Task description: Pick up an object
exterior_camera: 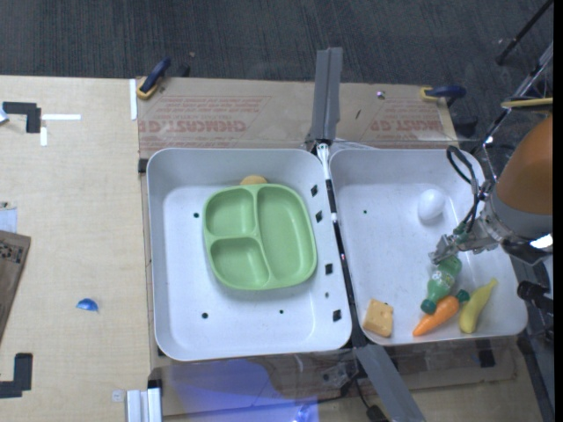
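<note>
Left bin [167, 262]: green tray [260, 236]. Right bin [387, 192]: ball [431, 205], bottle [442, 280], carrot [436, 316], block [379, 318]. Claw [447, 251] state unclear.

A robotics lab, probably: a pale plywood bench [70, 236] patched with printed brown cardboard [229, 117], blue-handled clamps [154, 76] at its edge, dark grey carpet [220, 16] beyond, black cables [466, 170] trailing.

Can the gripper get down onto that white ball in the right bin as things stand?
Probably yes. The white ball lies alone on bare floor in the right bin, apart from the other items near the front. The gripper hangs close by over the green item, with nothing between them.
</note>
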Available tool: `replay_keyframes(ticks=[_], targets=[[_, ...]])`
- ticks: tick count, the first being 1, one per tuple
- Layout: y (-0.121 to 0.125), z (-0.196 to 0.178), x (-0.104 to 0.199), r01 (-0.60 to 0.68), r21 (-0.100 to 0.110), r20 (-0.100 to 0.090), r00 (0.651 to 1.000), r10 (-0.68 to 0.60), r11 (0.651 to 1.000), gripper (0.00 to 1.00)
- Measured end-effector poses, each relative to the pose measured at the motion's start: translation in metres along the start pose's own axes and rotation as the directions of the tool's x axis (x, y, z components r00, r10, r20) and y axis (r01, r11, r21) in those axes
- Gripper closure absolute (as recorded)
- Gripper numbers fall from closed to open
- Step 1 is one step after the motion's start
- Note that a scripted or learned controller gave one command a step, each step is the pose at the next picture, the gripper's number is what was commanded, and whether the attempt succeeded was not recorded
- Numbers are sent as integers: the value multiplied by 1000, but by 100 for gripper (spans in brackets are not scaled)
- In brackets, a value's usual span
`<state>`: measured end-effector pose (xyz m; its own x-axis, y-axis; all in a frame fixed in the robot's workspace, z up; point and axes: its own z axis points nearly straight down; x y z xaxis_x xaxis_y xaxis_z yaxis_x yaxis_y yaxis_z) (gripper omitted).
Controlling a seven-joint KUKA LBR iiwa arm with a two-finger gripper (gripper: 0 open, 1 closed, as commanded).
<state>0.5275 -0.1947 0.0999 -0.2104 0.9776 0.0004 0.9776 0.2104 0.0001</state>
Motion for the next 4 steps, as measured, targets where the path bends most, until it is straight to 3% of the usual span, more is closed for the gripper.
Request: replay_keyframes(ticks=[1, 2, 3, 4], targets=[[0, -9, -1, -4, -1, 0, 1000, 4, 1000, 100], [50, -91, 49, -275, 1, 2, 961, 275, 961, 100], [50, -91, 49, -275, 1, 2, 961, 275, 961, 0], [120, -104, 43, 27, 0, 3, 1000, -27, 1000, 0]])
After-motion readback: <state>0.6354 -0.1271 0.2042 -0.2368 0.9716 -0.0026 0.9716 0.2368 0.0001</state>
